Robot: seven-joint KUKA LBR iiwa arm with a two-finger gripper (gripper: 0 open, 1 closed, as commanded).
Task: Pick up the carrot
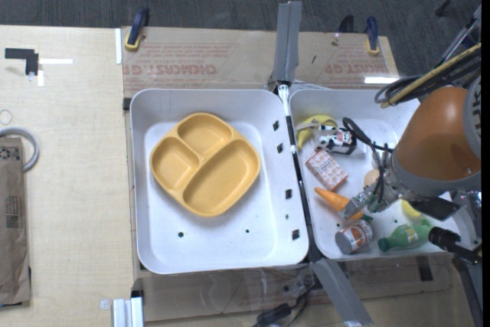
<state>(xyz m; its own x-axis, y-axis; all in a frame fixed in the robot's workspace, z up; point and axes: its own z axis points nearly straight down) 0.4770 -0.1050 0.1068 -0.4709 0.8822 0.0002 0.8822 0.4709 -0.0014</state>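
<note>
The orange carrot (331, 199) lies in the right bin (308, 235), near its left wall, with its tip pointing left. My gripper (360, 207) hangs low over the bin right at the carrot's thick right end. The arm's orange band and grey wrist cover what is behind it. I cannot make out whether anything is in the gripper.
Around the carrot are a pink carton (327, 169), a banana (312, 126), a small cow toy (335, 138), a tin can (354, 238) and a green bottle (401, 237). A yellow divided plate (205, 163) sits in the left bin (142, 188).
</note>
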